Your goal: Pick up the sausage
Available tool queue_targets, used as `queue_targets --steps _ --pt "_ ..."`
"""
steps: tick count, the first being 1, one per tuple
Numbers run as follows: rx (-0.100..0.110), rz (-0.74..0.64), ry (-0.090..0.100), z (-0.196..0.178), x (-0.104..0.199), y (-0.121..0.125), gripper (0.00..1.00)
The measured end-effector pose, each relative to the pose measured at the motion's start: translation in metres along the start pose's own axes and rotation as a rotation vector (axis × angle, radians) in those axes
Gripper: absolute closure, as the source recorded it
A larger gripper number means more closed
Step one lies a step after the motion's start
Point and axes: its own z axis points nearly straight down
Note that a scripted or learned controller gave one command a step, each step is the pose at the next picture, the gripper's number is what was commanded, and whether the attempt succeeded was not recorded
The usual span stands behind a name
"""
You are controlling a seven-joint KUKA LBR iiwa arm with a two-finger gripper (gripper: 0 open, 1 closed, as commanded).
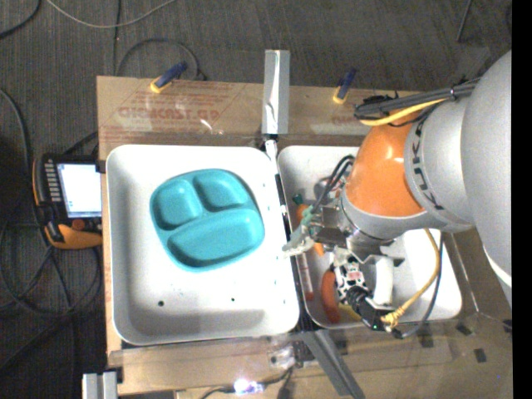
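— Where's the sausage (330,296)?
— In the right bin (447,296), near its lower-left corner, just beside the gripper (301,238); how wide that stands, I cannot tell.
— Handling?
— Probably light, soft, slick; grasp it mid-length.

Teal tray (208,219) smooth glossy plastic; white bins (133,306) matt plastic; bench (183,110) bare wood.

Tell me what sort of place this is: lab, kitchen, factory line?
Most likely a robotics lab test cell. A KUKA arm reaches over white bins set on a clamped board, a teach pendant lies beside them, and loose cables trail over carpet.
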Motion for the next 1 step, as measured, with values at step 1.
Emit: queue_targets --steps 1 --pt "0.000 0.059 -0.002 -0.0003 -0.0785 0.0125 0.00"
